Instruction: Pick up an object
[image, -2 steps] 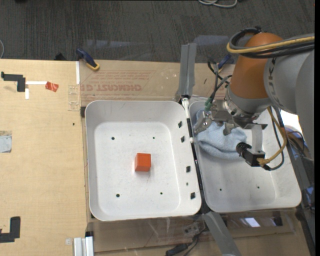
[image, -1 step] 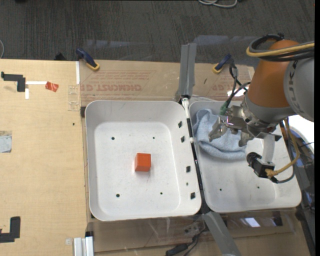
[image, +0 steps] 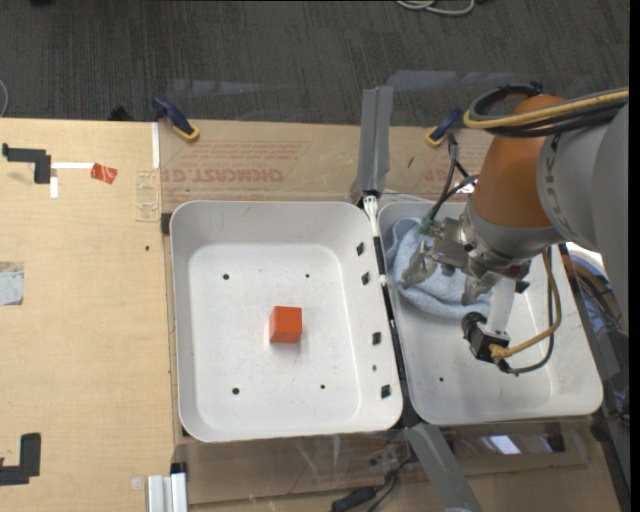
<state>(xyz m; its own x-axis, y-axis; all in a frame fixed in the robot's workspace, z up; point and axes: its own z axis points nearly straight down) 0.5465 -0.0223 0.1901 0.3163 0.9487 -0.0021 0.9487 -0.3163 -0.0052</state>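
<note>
The gripper (image: 445, 272) hangs low over the far left part of the right bin (image: 520, 395), directly above a crumpled pale blue cloth (image: 425, 280) that lies against that bin's far left corner. Whether it is released, clenched or grasping anything, I cannot tell: the metal parts merge with the folds of the cloth beneath them. From this placement I judge that the cloth is the object being tried for, and that the gripper comes straight down because a limp, bunched thing is best pinched from above.

Above the gripper sits the orange band (image: 510, 190) of the arm (image: 590, 170), which reaches in from the right of the right bin. A black cable (image: 520, 350) loops down from the wrist and hangs just over the bin floor, nearer than the cloth.

Left of the right bin, touching it along a shared edge, is the left bin (image: 200, 380). An orange block (image: 286, 324) rests near the middle of its floor, well apart from the gripper.

By count: two bins, one cloth, one block, one arm.
</note>
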